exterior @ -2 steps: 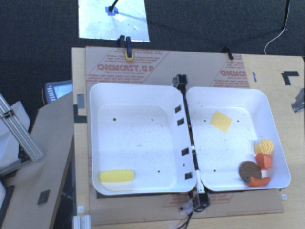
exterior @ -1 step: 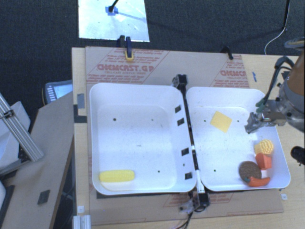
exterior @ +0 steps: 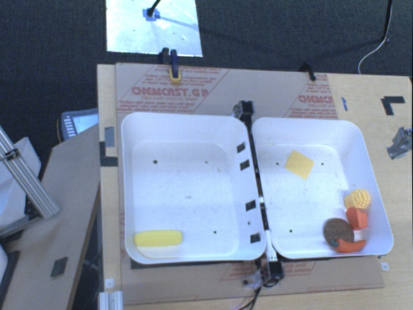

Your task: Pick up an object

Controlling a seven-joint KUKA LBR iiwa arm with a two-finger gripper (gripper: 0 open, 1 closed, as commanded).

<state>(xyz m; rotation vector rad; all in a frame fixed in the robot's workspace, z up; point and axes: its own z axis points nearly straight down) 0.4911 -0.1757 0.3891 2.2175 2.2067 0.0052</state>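
- Two shallow white bins side by side on the counter: left bin, right bin, their inner walls meeting along a dark seam with small black clips.
- In the left bin, one long yellow piece, lying flat near the front left corner, lengthwise along the front wall.
- In the right bin, a flat yellow square, set at a slant toward the back of the floor, well apart from everything else.
- Crowded into the right bin's front right corner: a knobbly yellow piece, just below it an orange-red block, beside that a brown round disc, and along the front wall an orange strip touching the disc.
- Under both bins, a brown sheet with red lettering, held at its back edge by a yellow clamp.
- Beyond the counter, on the dark floor, a pale metal plate.
- Near the right edge of the counter, a small grey fitting; too small to identify.
- State of the tool: cannot tell from this view.
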